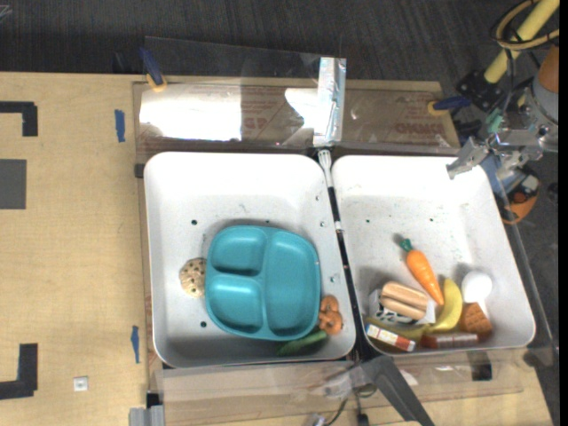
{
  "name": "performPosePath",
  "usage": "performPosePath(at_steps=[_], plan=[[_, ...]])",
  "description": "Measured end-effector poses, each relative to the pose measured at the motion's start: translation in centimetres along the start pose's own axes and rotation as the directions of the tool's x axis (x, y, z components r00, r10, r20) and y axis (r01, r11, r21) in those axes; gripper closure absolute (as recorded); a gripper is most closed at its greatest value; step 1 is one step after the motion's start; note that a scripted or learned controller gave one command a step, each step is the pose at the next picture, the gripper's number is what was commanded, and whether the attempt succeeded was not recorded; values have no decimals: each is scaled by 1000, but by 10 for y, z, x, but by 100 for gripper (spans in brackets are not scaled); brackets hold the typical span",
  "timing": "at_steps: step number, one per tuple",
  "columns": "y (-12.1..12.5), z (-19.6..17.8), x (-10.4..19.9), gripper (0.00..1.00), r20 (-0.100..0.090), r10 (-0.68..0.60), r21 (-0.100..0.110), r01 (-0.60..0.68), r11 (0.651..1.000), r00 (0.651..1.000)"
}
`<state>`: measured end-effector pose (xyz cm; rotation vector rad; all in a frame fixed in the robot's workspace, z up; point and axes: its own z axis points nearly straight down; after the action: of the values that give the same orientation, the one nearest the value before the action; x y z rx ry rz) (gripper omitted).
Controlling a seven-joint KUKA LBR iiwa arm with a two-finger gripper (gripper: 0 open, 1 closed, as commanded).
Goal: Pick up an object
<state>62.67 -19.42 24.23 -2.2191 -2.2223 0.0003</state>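
- There are 2 white bins side by side: the left bin point(169, 185) and the right bin point(382, 185).
- The gripper point(513, 140) is at the far right, past the top corner of the right bin, well away from the toys.
- It is too small and blurry, so I cannot tell how it is set.
- A blue tray point(263, 280) with 3 parts sits in the left bin.
- A cookie point(192, 276) touches its left side, and a pretzel point(330, 314) and a green pepper point(302, 343) lie at its bottom right.
- In the right bin's bottom corner is a pile of toy food: a carrot point(421, 271), a banana point(451, 304), a hot dog point(406, 299) and a white egg point(477, 286).
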Motion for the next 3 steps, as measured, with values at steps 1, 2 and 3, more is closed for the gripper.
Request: performPosePath(at_steps=[1, 2, 3], plan=[[-44, 95, 81, 0, -2, -209, 4, 209, 978, 978], [-90, 155, 69, 0, 3, -340, -6, 340, 940, 940], [-86, 151, 26, 0, 4, -356, -3, 356, 935, 935]])
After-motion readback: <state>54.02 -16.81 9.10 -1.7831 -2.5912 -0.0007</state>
